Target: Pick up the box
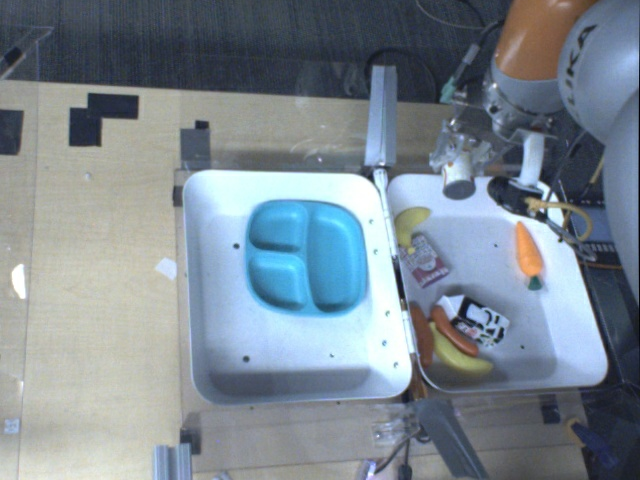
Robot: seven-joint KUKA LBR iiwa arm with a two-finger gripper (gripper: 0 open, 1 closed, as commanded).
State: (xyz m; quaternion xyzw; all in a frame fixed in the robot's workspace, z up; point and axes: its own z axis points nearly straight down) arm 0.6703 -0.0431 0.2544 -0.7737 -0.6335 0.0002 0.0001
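Arm (575, 38): grey, orange-banded, reaching in from the right above the far rim of the right bin; the wrist hangs over that bin's back edge
Left bin (205, 298): white and shallow, well to the left of the jaws; a blue divided tray (305, 256) lies in its middle
Right bin (575, 353): white, spread below and in front of the jaws
Gripper (458, 173): poised at the bin's far edge; jaw state cannot be told from this angle
Banana (462, 356): near corner of the right bin, far in front of the jaws, with a red sausage-like piece (453, 334) across it
Box (480, 322): black-and-white, touching the banana, well apart from the jaws
Carrot (528, 251): right of the jaws, by the bin's wall
Packet (426, 259): pink, in front of the jaws, just beside a yellow piece (408, 223)
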